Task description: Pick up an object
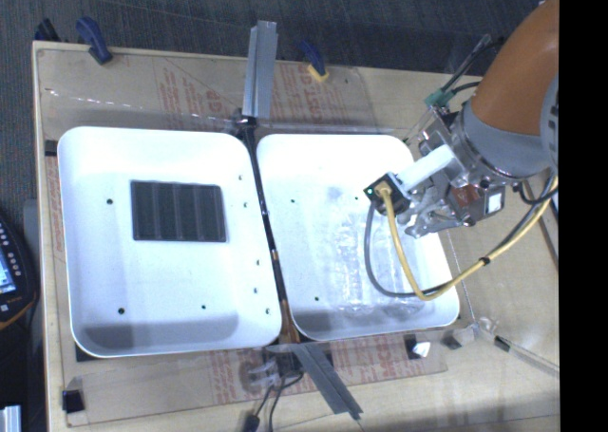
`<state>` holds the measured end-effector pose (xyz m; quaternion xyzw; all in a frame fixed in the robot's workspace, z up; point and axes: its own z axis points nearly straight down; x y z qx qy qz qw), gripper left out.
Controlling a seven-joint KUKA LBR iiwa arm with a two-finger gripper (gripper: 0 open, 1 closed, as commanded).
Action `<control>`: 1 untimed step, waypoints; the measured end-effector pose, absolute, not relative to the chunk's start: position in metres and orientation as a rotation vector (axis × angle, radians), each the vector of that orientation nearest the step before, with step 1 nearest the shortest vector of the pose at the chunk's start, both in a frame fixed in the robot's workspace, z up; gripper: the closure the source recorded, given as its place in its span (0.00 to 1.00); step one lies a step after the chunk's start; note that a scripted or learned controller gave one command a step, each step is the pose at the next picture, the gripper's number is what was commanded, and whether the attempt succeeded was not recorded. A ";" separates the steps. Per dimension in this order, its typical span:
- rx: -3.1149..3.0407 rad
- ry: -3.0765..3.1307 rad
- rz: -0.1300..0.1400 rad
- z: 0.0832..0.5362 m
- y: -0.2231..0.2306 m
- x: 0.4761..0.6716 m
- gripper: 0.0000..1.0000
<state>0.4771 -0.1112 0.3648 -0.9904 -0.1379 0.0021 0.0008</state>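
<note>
While the claw [429, 221] hangs over the right bin [313, 159], its state impossible to tell, a clear plastic object [353, 252] lies just to its left, long axis running front-to-back.

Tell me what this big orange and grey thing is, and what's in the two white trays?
That is a robot arm. It reaches in from the right, and one camera above the bench looks down on it at a slant. At its end is a gripper, a two-finger hand for picking things up, with a yellow cable looping down from it. It hangs over the right bin, where something clear, like plastic wrap, lies; I can't tell exactly what. The left bin holds a dark ridged rectangle. I see nothing held.
</note>
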 end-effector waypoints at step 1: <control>-2.913 -1.163 0.010 0.313 -0.080 0.557 1.00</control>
